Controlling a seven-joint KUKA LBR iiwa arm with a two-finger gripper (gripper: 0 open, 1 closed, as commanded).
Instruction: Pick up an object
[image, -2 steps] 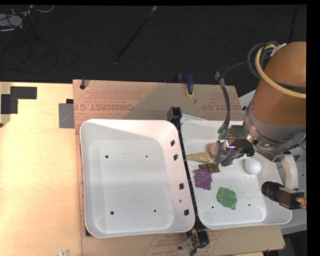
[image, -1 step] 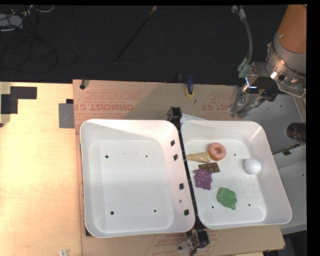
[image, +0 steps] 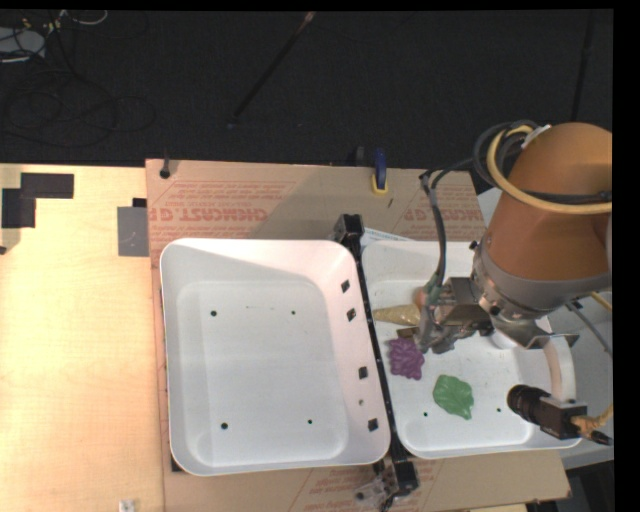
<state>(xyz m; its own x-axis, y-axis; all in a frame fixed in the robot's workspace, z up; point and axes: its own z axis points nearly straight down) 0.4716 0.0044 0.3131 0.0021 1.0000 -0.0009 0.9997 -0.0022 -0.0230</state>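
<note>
1. The arm (image: 550, 215) leans over the right bin (image: 500, 435) from the right; the left bin (image: 190, 440) lies well apart from the fingers, to their left.
2. The gripper (image: 437, 335) hangs low in the right bin. Whether its fingers are parted or closed I cannot tell, and no object is seen between them.
3. A green lump (image: 454, 396) lies just below the fingers, a little to their right. It looks soft and light; a pinch across its middle should hold.
4. A purple piece (image: 405, 358) sits just beside the fingers, down and left. It seems small, crumpled and yielding, and the easiest to reach.
5. A tan sliver (image: 397, 315) lies just left of the fingers, thin and flat, likely to slip.
</note>
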